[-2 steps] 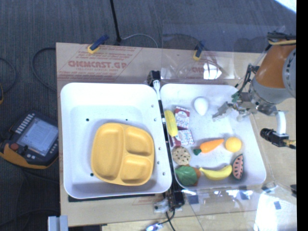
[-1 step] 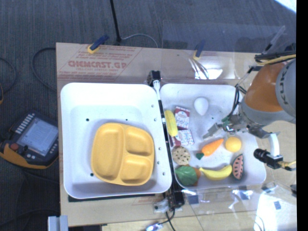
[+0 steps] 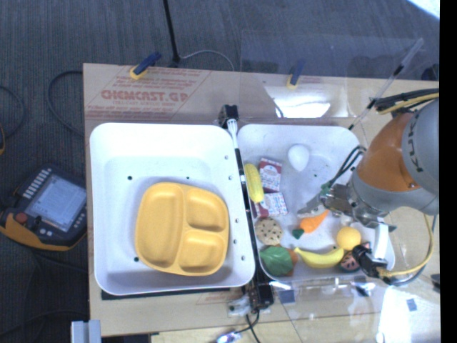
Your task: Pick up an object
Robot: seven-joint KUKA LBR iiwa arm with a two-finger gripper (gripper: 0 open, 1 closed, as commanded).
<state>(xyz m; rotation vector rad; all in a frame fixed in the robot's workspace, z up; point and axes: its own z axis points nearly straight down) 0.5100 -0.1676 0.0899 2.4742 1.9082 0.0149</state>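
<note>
My gripper (image 3: 323, 202) hangs over the middle of the right bin (image 3: 325, 136), with the grey arm and its orange band (image 3: 385, 164) reaching in from the right. Directly beside and below it lies an orange carrot (image 3: 312, 223); whether they touch is unclear. Around it lie a lemon (image 3: 348, 237), a banana (image 3: 319, 256), a green vegetable (image 3: 277, 261), a cookie (image 3: 268, 231), a red-and-white packet (image 3: 271, 186), a yellow corn cob (image 3: 251, 181) and a white egg (image 3: 298, 156). A dark red fruit (image 3: 350, 261) sits at the bin's near right corner.
The left bin (image 3: 114, 148) holds a yellow divided plate (image 3: 182, 227). A black divider (image 3: 239, 170) runs between the bins. Cables (image 3: 400, 100) trail at the right, and a handheld controller (image 3: 46, 206) lies on the floor at the left.
</note>
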